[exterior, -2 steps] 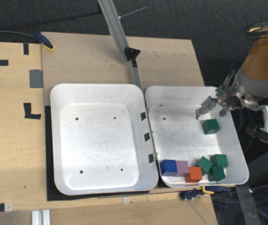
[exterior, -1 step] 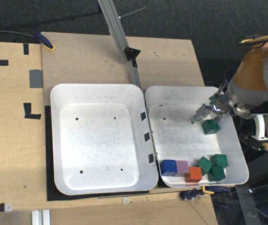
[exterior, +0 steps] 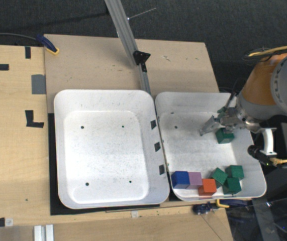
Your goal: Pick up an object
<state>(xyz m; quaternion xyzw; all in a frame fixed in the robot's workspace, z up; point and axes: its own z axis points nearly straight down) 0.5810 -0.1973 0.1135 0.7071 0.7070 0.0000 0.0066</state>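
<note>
My gripper (exterior: 222, 128) hangs over the upper right part of the right bin (exterior: 183, 109), at the end of the grey arm with its orange band (exterior: 261, 87). One grey finger (exterior: 206, 129) splays out to the left, so the jaws look open. A small green block (exterior: 225, 136) lies on the bin floor just under the gripper, to the right of that finger and not touching it. Nothing is clamped between the fingers.
Along the right bin's front edge sit a blue block (exterior: 180, 178), a purple block (exterior: 195, 178), an orange block (exterior: 208, 186) and three green blocks (exterior: 228, 177). The left bin (exterior: 63, 104) adjoins the right one. A metal rail (exterior: 128, 31) slants across the bench behind them.
</note>
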